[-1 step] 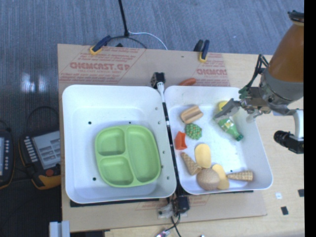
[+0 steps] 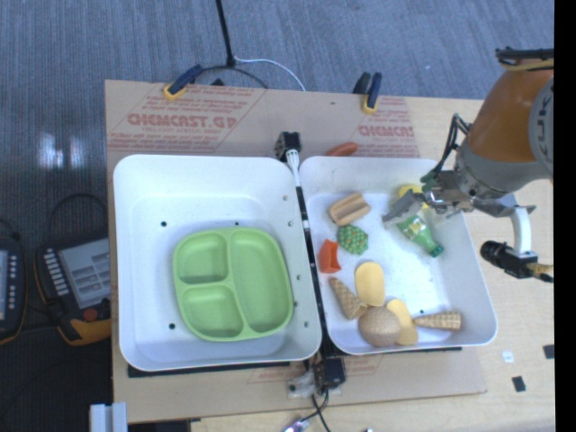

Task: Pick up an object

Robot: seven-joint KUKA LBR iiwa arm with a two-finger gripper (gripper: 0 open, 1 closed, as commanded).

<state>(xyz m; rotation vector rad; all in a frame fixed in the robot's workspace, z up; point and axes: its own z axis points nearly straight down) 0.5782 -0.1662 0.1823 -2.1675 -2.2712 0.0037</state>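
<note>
Lying near the right bin's (image 2: 477, 268) right edge, the green packet (image 2: 419, 233) slants toward its front-right corner; gripper (image 2: 416, 207) state unclear.

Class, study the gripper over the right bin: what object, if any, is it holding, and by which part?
It cannot be told. The gripper sits low over the right bin, right beside a green packet, but nothing is clearly between its fingers.

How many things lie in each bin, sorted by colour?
Left bin:
Green: 1, the tray

Right bin:
Green: 2, a ball and a packet
Tan or brown: 4, a hot dog, two cones, a round piece
Yellow: 2, pieces
Orange-red: 1, a piece

Total: 10
</note>
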